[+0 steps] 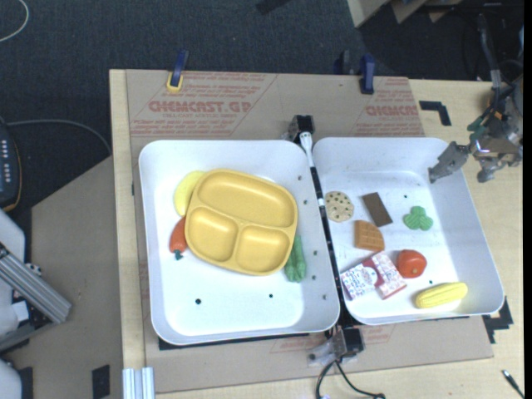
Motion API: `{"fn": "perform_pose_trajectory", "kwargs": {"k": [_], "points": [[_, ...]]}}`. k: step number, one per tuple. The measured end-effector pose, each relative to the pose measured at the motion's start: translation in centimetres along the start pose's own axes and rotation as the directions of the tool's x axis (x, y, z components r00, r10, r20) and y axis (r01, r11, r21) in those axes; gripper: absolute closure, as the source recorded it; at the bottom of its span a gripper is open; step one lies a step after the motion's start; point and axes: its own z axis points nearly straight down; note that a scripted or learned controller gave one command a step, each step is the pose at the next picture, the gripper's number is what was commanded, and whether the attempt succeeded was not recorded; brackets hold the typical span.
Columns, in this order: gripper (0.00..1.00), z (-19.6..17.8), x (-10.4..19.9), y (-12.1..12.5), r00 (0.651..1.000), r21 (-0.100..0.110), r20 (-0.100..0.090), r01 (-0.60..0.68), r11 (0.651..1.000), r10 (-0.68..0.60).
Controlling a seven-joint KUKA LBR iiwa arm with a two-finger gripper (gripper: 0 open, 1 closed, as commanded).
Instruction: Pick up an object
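Note:
The right bin (465,223) holds a round cookie (338,206), a brown bar (376,209), a green broccoli piece (418,219), an orange waffle square (368,236), a red tomato (411,263), a pink-and-white carton (373,277) and a yellow corn cob (440,294). My gripper (465,166) hangs over that bin's far right corner, above and to the right of the broccoli. It is open, its two fingers spread with nothing between them. No object touches it.
The left bin (166,289) bears a yellow divided tray (241,221), with a yellow piece (187,191) and a red pepper (178,238) at its left and a green vegetable (295,260) at its right. A black divider clamp (303,127) sits between the bins.

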Motion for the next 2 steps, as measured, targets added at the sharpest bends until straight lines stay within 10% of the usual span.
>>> {"fn": "perform_pose_trajectory", "kwargs": {"k": [2], "points": [[0.0,4.2,-0.9,0.1,1.0,-0.008,0.001,0.003,1.0,-0.003]]}}
